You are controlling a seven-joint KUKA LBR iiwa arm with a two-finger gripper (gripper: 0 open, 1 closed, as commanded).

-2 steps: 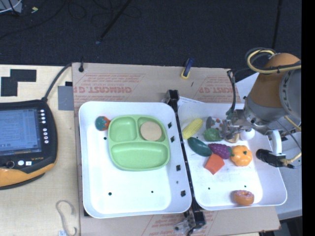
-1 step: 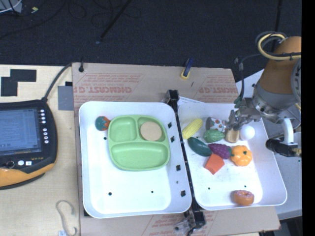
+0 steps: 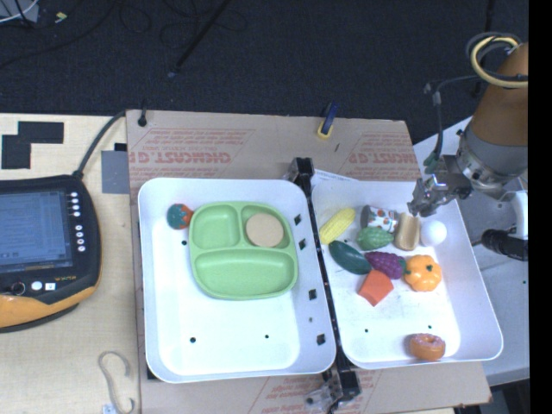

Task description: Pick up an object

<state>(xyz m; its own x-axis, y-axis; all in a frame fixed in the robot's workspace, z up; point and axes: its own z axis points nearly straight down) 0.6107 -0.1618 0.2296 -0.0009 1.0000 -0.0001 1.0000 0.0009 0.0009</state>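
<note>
Pale wood table (image 3: 60, 352) under brown cardboard sheet (image 3: 259, 149); two white bins (image 3: 224, 352) side by side. Pincer (image 3: 424, 198) over right bin, state unclear. Dark floor behind.

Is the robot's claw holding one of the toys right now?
No. The gripper hangs above the back of the right bin, near the tan cylinder and white ball, with no toy seen between its fingers.

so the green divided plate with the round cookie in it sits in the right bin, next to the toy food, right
Not quite. The camera view shows the green divided plate in the left bin, with the round cookie in one of its upper compartments. The toy food, such as the corn, lies in the right bin.
</note>
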